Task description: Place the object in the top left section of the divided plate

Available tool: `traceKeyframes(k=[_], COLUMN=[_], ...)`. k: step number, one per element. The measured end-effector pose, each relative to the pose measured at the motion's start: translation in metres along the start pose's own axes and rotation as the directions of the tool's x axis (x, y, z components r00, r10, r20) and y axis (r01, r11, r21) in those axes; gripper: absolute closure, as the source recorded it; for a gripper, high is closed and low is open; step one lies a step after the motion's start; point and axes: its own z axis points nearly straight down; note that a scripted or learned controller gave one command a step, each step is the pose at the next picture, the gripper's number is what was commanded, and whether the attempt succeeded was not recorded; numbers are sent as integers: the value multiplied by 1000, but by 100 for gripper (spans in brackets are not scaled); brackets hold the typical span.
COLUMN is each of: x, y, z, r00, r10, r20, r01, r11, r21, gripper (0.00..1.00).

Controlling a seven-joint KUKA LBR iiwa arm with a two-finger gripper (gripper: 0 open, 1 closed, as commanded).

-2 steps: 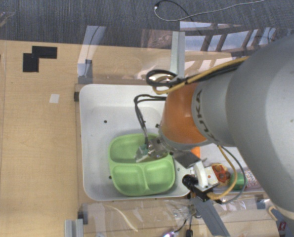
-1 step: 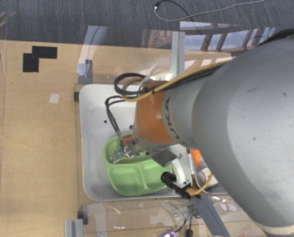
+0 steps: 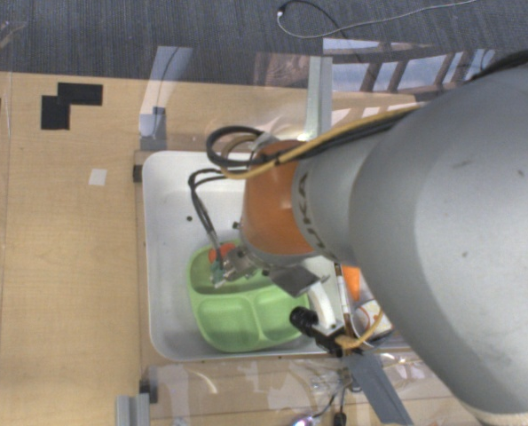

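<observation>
So we've got the gripper [image 3: 226,267] down over the upper left corner of the green divided plate [image 3: 246,322], right where a small orange object [image 3: 215,255] peeks out next to it. We honestly can't tell how the gripper is set or whether it has hold of that orange bit; the wrist blocks most of it. The orange thing sits at the plate's top left section, touching or just beside the gripper tip, but whether it's resting in there or being carried, no idea.

Moving outward: the plate lies in the lower part of the white bin [image 3: 166,238]. Another orange piece [image 3: 351,280] shows just right of the plate, behind the arm hardware. The big grey arm [image 3: 450,238] with its orange band [image 3: 268,207] covers the right half, black cables [image 3: 217,149] looping off the wrist. Around it all is the wooden bench [image 3: 59,273].
</observation>
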Motion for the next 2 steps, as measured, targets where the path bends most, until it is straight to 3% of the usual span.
traceKeyframes(k=[1,2], x=[-19,-52], y=[11,75], z=[12,-43], r00=[949,916], r10=[-315,-402], r20=[-9,-16], r01=[315,402], r11=[949,915], r21=[16,29], gripper=[100,100])
